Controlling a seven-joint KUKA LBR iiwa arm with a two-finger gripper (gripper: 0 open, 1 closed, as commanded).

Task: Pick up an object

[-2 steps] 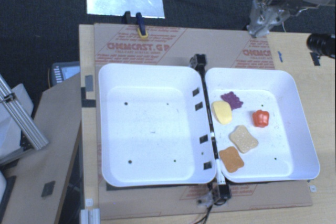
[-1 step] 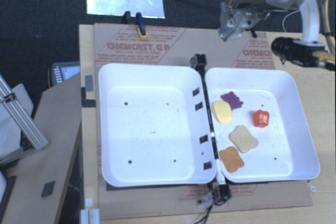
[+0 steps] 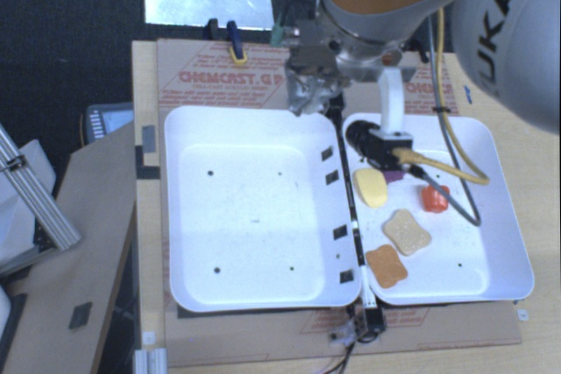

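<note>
Right bin [image 3: 478,263]: yellow piece [image 3: 371,187], red piece [image 3: 435,199], tan slice [image 3: 407,232], orange slice [image 3: 386,265], all lying loose. Jaws near its far rim; open or closed cannot be told. Pick-up judged not yet done.

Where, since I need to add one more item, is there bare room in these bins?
The left bin is bare throughout. The right bin has room along its right wall, past the red piece and tan slice. Crowded: its left side, where yellow piece, tan slice and orange-brown piece line the divider.
</note>
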